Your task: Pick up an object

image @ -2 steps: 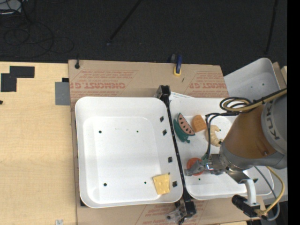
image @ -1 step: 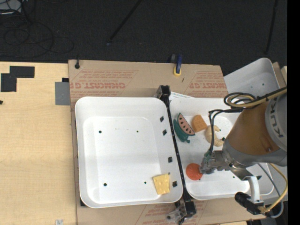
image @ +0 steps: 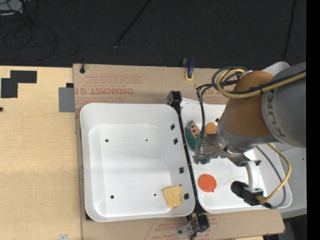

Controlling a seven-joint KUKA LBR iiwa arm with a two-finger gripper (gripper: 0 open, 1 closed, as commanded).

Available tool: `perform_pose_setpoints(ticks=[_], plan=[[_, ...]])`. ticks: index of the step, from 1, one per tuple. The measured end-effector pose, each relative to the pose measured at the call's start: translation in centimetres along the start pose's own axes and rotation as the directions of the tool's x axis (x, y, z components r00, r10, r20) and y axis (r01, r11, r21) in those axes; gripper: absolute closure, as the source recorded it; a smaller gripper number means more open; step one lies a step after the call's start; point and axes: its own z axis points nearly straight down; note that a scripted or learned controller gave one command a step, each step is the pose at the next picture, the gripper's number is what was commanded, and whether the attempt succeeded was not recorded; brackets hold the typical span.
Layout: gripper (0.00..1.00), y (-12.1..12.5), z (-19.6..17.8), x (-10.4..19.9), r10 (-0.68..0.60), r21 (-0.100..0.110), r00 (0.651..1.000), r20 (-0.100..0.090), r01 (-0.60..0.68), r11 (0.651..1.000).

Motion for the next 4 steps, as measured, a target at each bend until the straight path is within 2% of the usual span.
perform_pose_setpoints(ticks=[1, 2, 3, 4], plan=[[1.00, 0.3, -12.6, 1.5, 0.009, -0.004, 1.000, 0.003, -0.008, 1.000], [1.00, -0.2, -23.9, 6.8, 0.005, -0.003, 1.000, 0.001, -0.005, 1.000], [1.00, -3.2, -19.5, 4.4, 0.014, 0.015, 1.000, 0.006, -0.014, 1.000], [1.00, -2.0, -30.7, 10.1, 0.005, -0.002, 1.000, 0.002, -0.005, 1.000]])
